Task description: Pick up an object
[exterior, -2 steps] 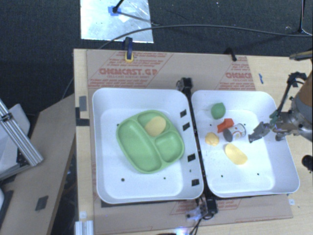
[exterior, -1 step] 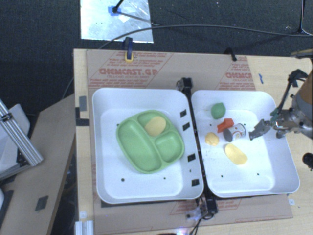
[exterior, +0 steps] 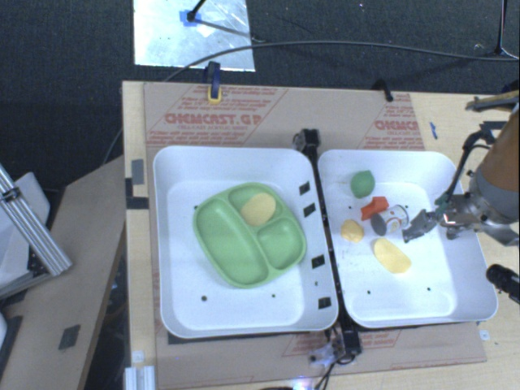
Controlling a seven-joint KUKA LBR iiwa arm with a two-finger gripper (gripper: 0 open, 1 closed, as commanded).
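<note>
Dark carpet surrounds the tabletop (exterior: 268,104), which is covered with a printed cardboard sheet and carries two shallow white bins side by side. Inside the left bin (exterior: 175,299) lies a green divided plate (exterior: 236,246), a little turned, and a pale yellow object (exterior: 259,208) rests in its upper compartment; the other compartments look bare. The loose objects are gathered in the upper left part of the right bin (exterior: 431,299), probably because they are the stock from which one must be picked: a green round object (exterior: 362,183) near the top, an orange-red piece (exterior: 373,209) below it, a small grey and white object (exterior: 391,219) just beside that piece, a small yellow ball (exterior: 352,231) near the divider, and a longer yellow object (exterior: 392,256) lower down. They are close together but I cannot tell if any of them touch. The arm reaches in from the right, and the hand (exterior: 416,227) hangs low over the right bin, with its dark tip just beside the grey and white object and above the longer yellow one. It seems to point at this group in order to try a grasp. Whether the hand is released or clenched I cannot tell, because the tip is small and blurred, and nothing is seen held in it. By my judgement the pick is not yet done.
</note>
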